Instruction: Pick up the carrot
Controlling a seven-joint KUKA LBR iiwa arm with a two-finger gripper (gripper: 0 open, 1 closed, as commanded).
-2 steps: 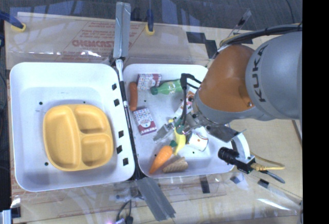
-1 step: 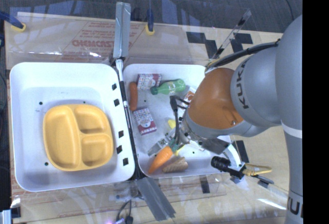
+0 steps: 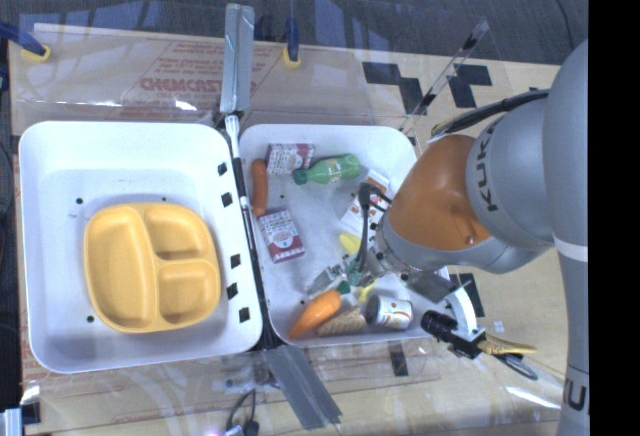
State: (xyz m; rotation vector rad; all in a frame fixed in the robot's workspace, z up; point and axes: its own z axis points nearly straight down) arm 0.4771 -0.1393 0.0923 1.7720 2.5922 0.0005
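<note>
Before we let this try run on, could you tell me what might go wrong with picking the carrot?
1. The carrot lies against the right bin's near wall, touching a can and a cone-like item; the gripper may catch those instead.
2. A hot dog of similar colour by the divider could be mistaken for the carrot.

"KUKA" lettering on grey arm [image 3: 520,189]; faint red "CHEMCAST" print on clear sheet [image 3: 185,82].
</note>
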